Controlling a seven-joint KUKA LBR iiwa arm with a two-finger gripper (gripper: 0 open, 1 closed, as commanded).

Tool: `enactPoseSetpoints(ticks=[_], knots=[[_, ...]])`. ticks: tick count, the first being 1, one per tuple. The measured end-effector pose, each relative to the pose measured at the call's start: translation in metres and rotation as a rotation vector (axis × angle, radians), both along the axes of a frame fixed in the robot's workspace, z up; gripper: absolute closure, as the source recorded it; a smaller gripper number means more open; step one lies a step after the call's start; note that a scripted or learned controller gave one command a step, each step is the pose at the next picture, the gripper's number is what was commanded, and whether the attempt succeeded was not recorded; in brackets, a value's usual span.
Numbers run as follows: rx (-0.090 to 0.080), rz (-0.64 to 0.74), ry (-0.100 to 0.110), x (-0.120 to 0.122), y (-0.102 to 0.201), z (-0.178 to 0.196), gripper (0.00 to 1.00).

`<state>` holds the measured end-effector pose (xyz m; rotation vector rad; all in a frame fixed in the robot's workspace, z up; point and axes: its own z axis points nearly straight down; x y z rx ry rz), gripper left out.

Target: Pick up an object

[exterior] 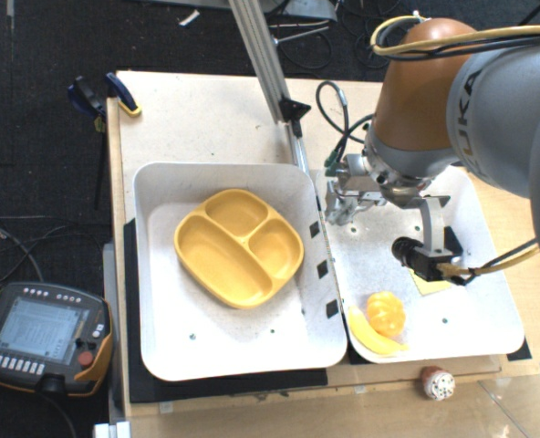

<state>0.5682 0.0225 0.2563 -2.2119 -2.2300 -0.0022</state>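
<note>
Over the right-hand shallow white bin (489,336), claw (343,203) hovering, state not discernible. Pick candidate: yellow banana with orange fruit (382,322), lying near front rim. Advice: descend centred, avoiding rim.

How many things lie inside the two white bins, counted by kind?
Divided yellow plate: 1, in the left bin
Banana: 1, in the right bin
Orange round fruit: 1, right bin, touching the banana
Flat yellow piece: 1, right bin, partly hidden
Total: 4

Arm (489,108) cut off at right edge — hides right bin's (489,327) far part.
</note>
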Motion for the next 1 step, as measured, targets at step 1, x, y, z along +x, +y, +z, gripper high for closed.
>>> enactPoseSetpoints(ticks=[1], knots=[[0.0, 0.001, -0.001, 0.0086, 0.0565, 0.0038, 1.0]])
